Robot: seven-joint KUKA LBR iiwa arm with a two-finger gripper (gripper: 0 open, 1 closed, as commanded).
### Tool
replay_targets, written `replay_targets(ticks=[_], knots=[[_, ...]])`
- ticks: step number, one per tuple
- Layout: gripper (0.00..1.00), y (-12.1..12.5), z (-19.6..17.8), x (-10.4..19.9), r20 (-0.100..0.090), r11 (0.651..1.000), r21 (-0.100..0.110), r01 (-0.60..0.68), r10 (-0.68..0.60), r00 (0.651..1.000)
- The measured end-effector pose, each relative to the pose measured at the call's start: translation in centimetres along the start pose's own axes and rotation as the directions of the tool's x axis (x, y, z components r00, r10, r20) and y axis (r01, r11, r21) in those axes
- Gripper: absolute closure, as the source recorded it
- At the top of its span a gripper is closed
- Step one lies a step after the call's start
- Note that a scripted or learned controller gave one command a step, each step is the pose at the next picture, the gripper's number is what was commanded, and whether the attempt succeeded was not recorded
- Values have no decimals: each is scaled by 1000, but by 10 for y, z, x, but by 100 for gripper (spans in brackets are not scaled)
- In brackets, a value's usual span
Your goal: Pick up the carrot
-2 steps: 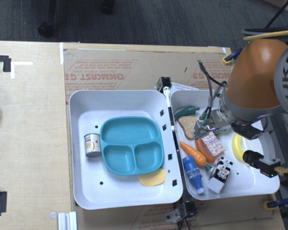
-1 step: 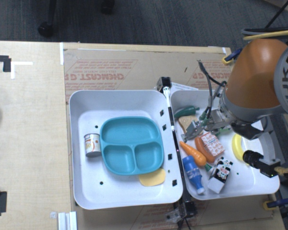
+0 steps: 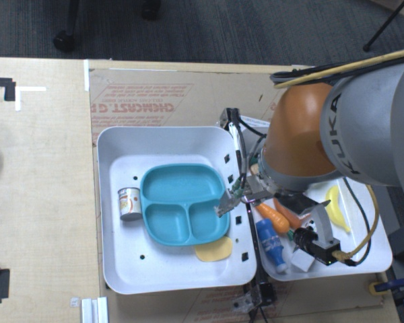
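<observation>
Grey arm [image 3: 363, 130] with its orange band looms over the right white bin [image 3: 384, 247], gripper hidden so its state is unclear, orange carrot [image 3: 275, 215] lying at seven o'clock beneath it.

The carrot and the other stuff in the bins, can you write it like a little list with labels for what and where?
carrot: right bin, lying slanted, beside the arm's wrist
blue bottle: right bin, just below the carrot
banana: right bin, far right side
blue tray: left bin, in the middle, three compartments
small can: left bin, left of the tray
yellow flat piece: left bin, by the tray's lower edge
arm: over the right bin
</observation>
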State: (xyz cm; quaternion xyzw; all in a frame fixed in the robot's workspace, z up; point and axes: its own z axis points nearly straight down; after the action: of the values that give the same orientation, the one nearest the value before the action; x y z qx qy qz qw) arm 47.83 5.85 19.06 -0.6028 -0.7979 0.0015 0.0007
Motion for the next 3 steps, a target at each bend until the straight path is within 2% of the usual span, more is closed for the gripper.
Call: replay_targets(ticks=[1, 2, 3], knots=[[0, -23, -1, -83, 1, 993, -3, 117, -117, 993], [0, -16, -1, -63, 1, 1000, -5, 4, -4, 1000], [0, -17, -1, -63, 1, 1000, -5, 2, -2, 1000]])
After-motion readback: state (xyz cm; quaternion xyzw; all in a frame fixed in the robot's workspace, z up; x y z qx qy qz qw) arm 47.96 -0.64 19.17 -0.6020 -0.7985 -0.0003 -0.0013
